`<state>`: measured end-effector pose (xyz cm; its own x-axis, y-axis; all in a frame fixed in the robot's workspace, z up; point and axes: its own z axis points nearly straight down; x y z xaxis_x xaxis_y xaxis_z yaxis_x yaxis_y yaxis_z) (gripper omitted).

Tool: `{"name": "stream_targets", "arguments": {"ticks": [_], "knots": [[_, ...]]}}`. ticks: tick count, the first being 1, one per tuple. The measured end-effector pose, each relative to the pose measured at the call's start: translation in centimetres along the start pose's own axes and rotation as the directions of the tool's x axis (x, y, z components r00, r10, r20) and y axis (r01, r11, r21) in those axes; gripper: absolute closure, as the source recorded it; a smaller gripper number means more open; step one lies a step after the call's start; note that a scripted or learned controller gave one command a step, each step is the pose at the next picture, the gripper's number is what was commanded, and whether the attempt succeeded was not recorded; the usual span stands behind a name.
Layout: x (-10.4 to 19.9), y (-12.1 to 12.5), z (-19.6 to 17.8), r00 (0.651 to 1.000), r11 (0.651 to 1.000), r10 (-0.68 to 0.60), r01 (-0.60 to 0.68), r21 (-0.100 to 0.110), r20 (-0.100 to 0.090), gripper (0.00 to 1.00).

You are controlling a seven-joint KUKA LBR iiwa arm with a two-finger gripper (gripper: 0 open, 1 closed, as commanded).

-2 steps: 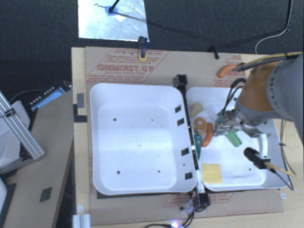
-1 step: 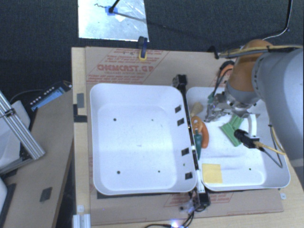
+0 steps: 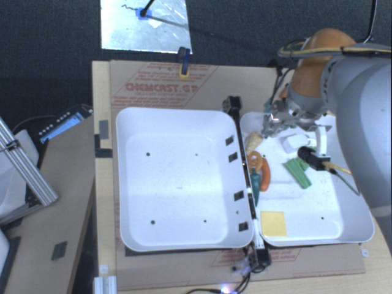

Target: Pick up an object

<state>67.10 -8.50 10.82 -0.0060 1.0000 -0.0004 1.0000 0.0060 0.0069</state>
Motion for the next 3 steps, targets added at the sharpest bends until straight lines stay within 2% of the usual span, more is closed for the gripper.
{"name": "stream_targets", "arguments": {"ticks": [1,2,3], "knots": [[7.6,0.1,-12.6,1.000,1.000,-0.006,0.006,-0.007,-0.003,1.00],[13.5,-0.1,-7.4,1.000,1.000,-0.003,0.003,0.007,-0.002,1.00],[21.2,-0.7,0.7,1.000,1.000,-0.004,0.004,0.012,-0.004,1.00]]}}
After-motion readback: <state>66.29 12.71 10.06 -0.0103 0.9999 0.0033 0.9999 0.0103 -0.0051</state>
